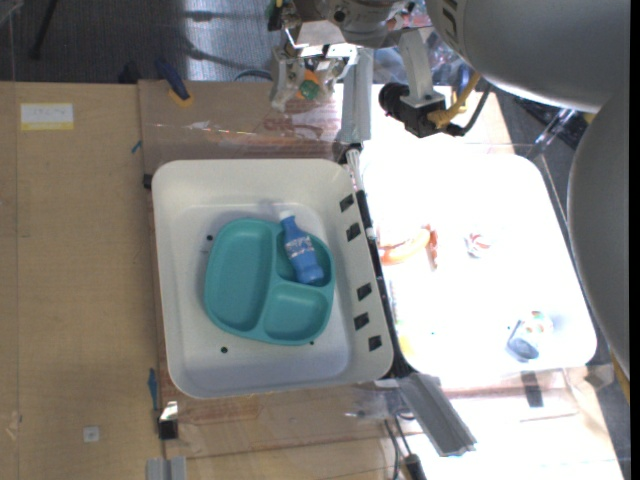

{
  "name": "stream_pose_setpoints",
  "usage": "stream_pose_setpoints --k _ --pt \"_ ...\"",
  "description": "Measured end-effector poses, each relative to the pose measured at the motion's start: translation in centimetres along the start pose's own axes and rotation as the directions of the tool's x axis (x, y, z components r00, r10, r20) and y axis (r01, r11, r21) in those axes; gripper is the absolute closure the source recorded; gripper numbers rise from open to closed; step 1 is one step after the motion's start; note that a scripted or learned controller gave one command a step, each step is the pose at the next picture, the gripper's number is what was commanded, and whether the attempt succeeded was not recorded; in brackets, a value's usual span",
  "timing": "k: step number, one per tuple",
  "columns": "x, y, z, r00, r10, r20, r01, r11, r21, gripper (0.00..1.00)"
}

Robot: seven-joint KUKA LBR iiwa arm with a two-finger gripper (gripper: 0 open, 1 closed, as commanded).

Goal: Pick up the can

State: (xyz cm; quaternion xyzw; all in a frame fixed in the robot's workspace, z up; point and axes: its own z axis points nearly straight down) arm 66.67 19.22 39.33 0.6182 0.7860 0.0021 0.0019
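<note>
My gripper (314, 80) hangs high above the far edge of the left bin (180, 268), close to the camera. Between its fingers (286, 72) sits a small pale object with green and orange marks, which looks like the can (312, 88). The gripper is shut on it and it is clear of both bins. Its lower part is hard to make out against the bench behind it.
A teal divided plate (240, 283) lies in the left bin with a blue bottle (303, 251) on it. The glare-washed right bin (520, 188) holds an orange item (408, 246), a small red-and-white piece (476, 243) and a blue-and-white item (524, 338). The arm's bulk (540, 28) covers the top right.
</note>
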Motion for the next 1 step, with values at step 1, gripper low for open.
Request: stream_pose_setpoints --k 1 --pt "1.46 0.24 2.57 0.884 0.468 0.003 -0.468 0.884 0.007 1.0"
